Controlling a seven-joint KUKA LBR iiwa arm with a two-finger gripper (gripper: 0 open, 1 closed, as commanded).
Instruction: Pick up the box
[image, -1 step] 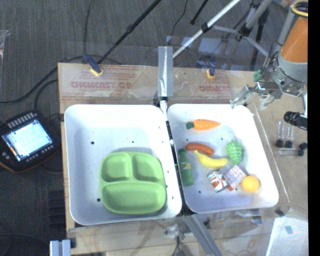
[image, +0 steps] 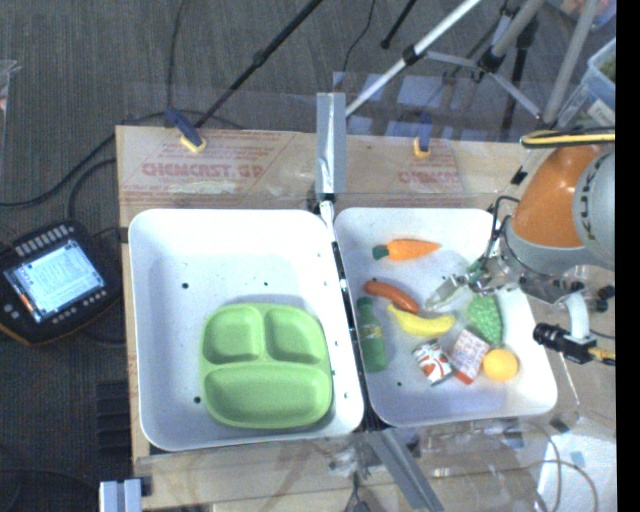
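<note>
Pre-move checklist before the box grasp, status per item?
1. Box in sight in the right bin: ok, it lies tilted near the front.
2. Gripper over the box: not ok, it sits further back, near the banana.
3. Finger state: cannot tell.
4. Room around the box: not ok, the red-and-white carton and the orange ball crowd its sides, whether touching cannot tell.
5. Green pouch free of the descent path: not ok, it lies just behind the box.
6. Left bin and green tray out of the way: ok.
</note>
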